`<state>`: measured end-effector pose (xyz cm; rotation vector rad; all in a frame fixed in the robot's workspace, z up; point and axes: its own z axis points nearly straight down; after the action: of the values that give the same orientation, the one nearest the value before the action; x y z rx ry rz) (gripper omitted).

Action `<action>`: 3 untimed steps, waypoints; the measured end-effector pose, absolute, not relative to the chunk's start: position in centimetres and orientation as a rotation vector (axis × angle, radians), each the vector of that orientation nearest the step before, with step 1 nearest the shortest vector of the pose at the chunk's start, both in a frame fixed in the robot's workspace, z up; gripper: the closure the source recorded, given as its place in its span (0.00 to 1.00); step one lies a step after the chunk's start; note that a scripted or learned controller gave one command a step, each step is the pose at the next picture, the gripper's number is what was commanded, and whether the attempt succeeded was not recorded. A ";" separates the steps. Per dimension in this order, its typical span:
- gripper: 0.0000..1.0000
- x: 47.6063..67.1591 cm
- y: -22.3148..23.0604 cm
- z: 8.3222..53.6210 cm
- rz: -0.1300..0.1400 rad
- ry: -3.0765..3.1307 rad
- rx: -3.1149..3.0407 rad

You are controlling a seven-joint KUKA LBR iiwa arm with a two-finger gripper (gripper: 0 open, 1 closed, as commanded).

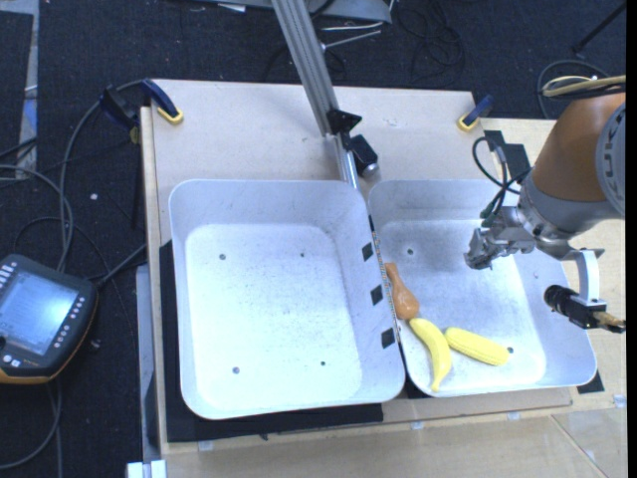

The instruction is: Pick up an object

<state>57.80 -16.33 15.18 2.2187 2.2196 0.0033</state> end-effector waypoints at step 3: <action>1.00 56.8 -4.5 20.4 0.001 2.228 2.216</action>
<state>56.76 -4.46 20.39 2.2162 2.2282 0.0010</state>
